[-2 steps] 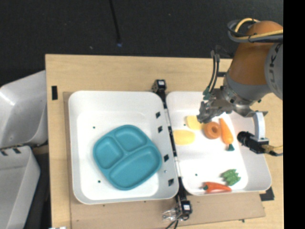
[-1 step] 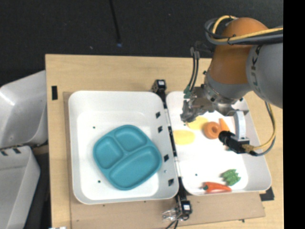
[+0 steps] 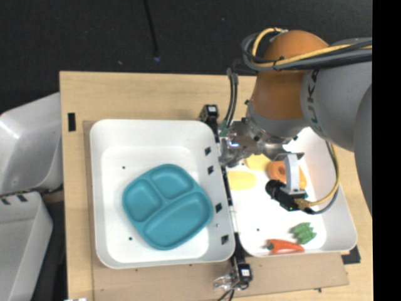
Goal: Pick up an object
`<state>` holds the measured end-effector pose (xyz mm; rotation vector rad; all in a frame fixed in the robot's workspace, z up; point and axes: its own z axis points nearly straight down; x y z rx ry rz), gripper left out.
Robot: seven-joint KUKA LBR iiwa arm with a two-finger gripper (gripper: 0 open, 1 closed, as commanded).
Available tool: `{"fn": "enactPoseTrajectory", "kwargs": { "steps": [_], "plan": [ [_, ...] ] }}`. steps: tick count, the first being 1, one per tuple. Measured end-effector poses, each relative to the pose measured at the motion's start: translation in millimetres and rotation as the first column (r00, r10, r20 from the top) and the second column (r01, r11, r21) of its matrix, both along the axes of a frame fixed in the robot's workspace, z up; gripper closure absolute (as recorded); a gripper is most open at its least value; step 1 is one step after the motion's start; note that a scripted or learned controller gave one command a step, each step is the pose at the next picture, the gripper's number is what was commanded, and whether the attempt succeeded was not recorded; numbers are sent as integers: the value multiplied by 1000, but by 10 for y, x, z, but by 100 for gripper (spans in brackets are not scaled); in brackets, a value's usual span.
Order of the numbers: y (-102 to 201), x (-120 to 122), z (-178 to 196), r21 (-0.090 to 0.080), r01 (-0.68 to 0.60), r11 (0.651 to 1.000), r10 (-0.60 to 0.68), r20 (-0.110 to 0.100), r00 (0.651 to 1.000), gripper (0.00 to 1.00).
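The right bin (image 3: 335, 227) holds several toy foods. A pale yellow piece (image 3: 242, 180) lies near its left wall. Another yellow piece (image 3: 256, 163) and an orange piece (image 3: 276, 168) lie just behind it. A green leafy piece (image 3: 304, 232) and a red-orange carrot-like piece (image 3: 285, 247) rest near the front edge. My gripper (image 3: 241, 148) hangs low over the bin's back left corner, right above the yellow pieces, and the wrist hides its tip. I see nothing held.
In the left bin (image 3: 103, 168) lies a blue sectioned plate (image 3: 166, 205). The divider between the bins (image 3: 224, 193) runs just left of the gripper. A black and white part with cables (image 3: 287, 193) hangs from the wrist over the right bin's middle.
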<state>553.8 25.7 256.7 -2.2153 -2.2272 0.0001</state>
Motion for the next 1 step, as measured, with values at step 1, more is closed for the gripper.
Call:
{"fn": "enactPoseTrajectory", "kwargs": {
  "steps": [1],
  "plan": [
    [598,-27,36,1,-3,1000,3,1,1000,100]
  ]
}}
